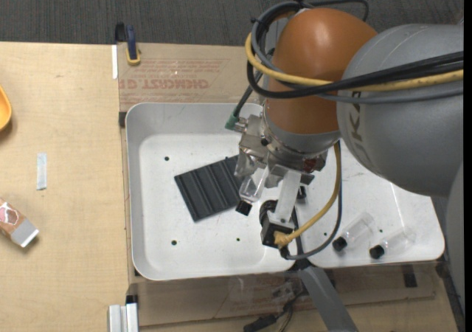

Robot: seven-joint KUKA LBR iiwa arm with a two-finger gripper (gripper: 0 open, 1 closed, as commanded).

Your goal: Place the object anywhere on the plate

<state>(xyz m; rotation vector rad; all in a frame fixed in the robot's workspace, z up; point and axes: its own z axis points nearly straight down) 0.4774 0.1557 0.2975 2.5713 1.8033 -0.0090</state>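
Note:
A dark ribbed rectangular plate (206,189) lies flat, turned at a slant, in the middle of the white bin (140,198). My gripper (249,189) hangs low over the plate's right edge, under the big orange wrist band. A small black piece (243,207) shows just below the gripper at the plate's right corner; I cannot tell whether it is held or part of the gripper. The arm's bulk hides the bin floor behind the gripper.
Two clear plastic tubes with black caps (354,233) (391,243) lie at the bin's near right. On the wooden bench to the left are a white strip (41,172), a wrapped packet (16,223) and an orange item (4,109). Yellow and black cables loop around the wrist.

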